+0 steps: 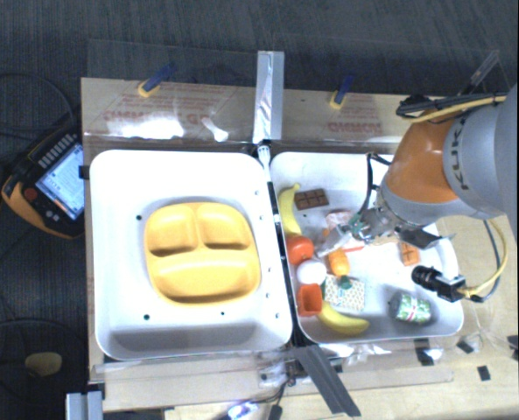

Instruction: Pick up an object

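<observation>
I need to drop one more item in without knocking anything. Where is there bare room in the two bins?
Left bin: bare white floor rings the yellow tray, widest along the left and near edges. Right bin: crowded, with bananas, a green can and the arm; only a small bare strip shows between the lower banana and the can.

1 camera here, fixed high above the bench (198, 103), looking down at a slight slant, top of frame being the far side. It sits far enough back to take in both white bins: the left bin (110, 234) with its yellow tray (202, 250), the right bin (443, 322) beside it. Dark floor rings the bench. The arm (452, 169) enters from the right, perhaps nearer the lens.
</observation>
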Available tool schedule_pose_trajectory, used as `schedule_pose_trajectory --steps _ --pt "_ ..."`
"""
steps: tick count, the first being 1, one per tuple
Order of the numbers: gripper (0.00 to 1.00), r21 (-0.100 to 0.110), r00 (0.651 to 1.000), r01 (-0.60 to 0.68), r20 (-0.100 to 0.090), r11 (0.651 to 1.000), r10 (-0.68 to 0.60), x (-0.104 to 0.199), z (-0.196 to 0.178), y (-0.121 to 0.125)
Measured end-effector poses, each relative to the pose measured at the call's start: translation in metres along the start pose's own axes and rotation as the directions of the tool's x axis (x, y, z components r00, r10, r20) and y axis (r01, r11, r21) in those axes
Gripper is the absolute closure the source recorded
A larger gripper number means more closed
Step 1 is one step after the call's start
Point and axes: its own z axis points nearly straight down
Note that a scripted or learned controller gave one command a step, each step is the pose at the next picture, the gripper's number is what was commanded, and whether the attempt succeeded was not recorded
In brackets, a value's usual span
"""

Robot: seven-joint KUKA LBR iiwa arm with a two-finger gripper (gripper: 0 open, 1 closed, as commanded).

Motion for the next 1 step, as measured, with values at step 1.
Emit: schedule_pose_trajectory --steps 1 --pt "1.00 0.000 1.000 -0.001 -0.001 1.000 0.001 0.0001 -0.0084 0.0002"
